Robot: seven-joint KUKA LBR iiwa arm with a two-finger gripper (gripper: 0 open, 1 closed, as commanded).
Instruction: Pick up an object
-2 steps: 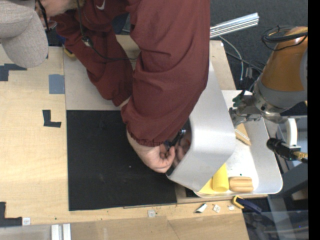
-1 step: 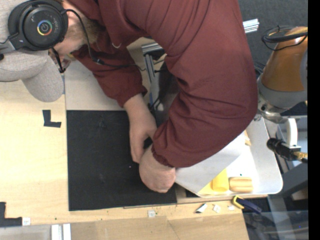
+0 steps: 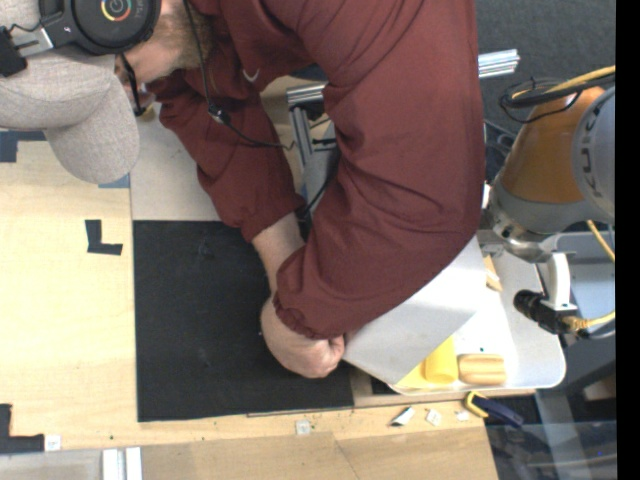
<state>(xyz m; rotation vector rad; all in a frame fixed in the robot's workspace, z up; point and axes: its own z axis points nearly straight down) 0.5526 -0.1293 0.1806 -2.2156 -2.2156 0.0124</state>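
Note:
A white bin [image 3: 535, 373] shows at the lower right, and most of it is covered by a person in a maroon shirt [image 3: 380, 138] leaning over the bench. In its near corner lie a yellow object [image 3: 440, 364] and a tan, roll-shaped object [image 3: 483, 370], side by side. My gripper [image 3: 528, 268] hangs below the orange-banded arm [image 3: 550, 158], over the bin's right side and above those two objects. I see nothing between its fingers.
The person's fist [image 3: 300, 346] presses on a black mat [image 3: 200, 318] where the left bin would be. A pale sheet or tilted bin wall [image 3: 430, 313] slants under their arm. Small scraps [image 3: 405, 416] and a yellow-black piece [image 3: 478, 404] lie on the bench's front edge.

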